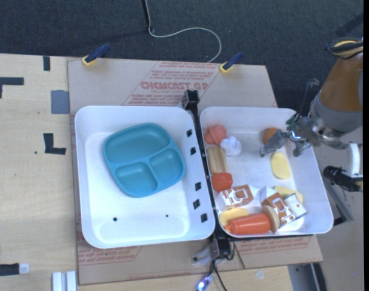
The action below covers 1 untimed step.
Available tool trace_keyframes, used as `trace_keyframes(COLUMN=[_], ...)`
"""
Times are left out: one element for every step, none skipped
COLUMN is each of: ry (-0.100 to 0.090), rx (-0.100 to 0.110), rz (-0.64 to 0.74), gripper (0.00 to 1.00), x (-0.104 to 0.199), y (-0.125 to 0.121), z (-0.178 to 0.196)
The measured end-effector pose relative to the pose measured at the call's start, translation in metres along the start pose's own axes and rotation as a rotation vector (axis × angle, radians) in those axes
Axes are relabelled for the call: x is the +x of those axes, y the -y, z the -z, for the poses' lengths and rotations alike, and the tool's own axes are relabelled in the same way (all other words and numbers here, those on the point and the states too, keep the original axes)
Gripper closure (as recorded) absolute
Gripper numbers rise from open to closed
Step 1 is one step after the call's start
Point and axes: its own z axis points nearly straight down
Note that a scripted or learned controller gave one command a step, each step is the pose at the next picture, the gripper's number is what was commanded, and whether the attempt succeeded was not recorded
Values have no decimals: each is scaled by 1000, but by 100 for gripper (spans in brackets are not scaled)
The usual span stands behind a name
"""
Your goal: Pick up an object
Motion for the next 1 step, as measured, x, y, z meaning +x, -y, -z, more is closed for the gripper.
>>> trace_keyframes(ry=[0], rx=[-1], rz=[7], gripper=[0], x=[72], y=[-61], z=[-114])
